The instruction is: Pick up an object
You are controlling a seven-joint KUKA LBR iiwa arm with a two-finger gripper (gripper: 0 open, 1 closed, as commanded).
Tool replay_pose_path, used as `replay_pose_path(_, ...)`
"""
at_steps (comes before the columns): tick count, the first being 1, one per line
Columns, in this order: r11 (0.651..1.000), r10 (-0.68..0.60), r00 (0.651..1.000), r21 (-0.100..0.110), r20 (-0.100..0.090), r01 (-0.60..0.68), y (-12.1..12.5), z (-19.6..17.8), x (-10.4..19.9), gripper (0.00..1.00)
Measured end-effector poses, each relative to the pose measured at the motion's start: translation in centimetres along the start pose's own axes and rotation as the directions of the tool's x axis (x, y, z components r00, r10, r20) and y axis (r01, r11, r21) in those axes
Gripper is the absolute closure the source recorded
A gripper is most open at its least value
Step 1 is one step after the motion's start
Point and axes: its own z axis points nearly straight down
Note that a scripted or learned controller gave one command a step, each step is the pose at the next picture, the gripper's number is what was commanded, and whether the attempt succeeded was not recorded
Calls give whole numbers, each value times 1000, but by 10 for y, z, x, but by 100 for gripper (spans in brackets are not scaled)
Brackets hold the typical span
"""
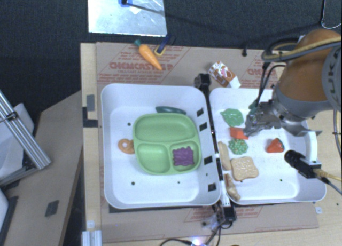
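Toast-shaped tan plastic slice (pixel 245 168) lies nearest us in the right white bin (pixel 299 189), while we note the gripper (pixel 251 125) low over a small orange-red block (pixel 238 133) just to its left; finger state undeterminable.

Grey arm (pixel 307 87), rounded orange band (pixel 315 39), black cables, dark metal pincer (pixel 251 124)
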Motion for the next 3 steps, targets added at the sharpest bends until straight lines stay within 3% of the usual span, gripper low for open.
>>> replay_pose_path(1,1000,3,1000,1,2,-3,-10,0,20,100)
replay_pose_path(3,1000,10,1000,2,3,-10,-4,13,14,100)
